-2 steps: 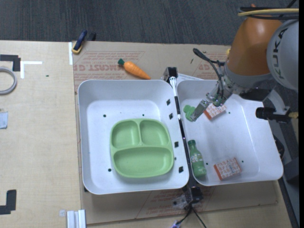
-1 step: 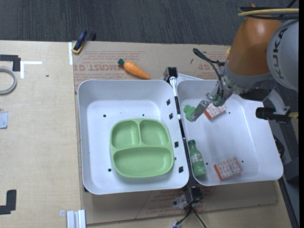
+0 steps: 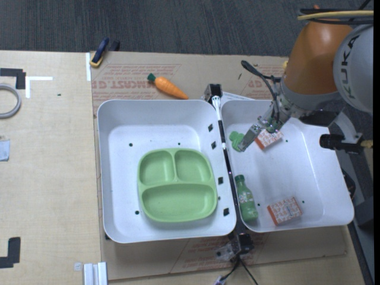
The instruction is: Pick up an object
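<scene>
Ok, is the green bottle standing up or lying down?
Lying down. The bottle lies lengthwise against the right bin's left wall, cap end up-frame.

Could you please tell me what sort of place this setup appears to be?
Most likely a robotics lab bench set up for pick-up trials: two shallow white bins sit side by side on cardboard, toy items such as a carrot and a green bottle lie about, and a grey-and-orange arm reaches in.

Robot lab: bench w/ two white bins (image 3: 113,159).
</scene>
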You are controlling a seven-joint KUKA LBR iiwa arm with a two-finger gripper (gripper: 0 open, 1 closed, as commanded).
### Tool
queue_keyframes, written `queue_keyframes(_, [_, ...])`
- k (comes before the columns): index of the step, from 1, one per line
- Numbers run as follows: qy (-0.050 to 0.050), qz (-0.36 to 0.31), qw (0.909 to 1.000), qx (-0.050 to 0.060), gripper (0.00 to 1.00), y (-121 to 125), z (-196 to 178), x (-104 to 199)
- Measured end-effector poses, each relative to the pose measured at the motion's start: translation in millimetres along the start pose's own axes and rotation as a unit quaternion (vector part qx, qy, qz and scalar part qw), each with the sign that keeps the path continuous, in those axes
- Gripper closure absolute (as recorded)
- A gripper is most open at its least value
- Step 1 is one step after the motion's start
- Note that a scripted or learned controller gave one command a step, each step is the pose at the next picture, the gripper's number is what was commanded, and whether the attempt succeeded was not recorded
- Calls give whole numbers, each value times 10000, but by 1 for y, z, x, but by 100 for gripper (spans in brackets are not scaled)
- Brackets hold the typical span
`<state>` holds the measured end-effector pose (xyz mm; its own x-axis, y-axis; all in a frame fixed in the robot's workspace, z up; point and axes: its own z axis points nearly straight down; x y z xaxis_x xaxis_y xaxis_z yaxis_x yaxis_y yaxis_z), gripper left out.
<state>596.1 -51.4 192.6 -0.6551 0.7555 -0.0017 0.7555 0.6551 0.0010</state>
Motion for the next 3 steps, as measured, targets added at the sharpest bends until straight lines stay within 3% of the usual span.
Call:
queue_keyframes(1, [0,0,10000,0,0,0,0,0])
queue_keyframes(2, [-4,-2772,9608,-6,0,34,0,21])
queue_keyframes(3, [-7,-3624,9320,-8,0,23,0,7])
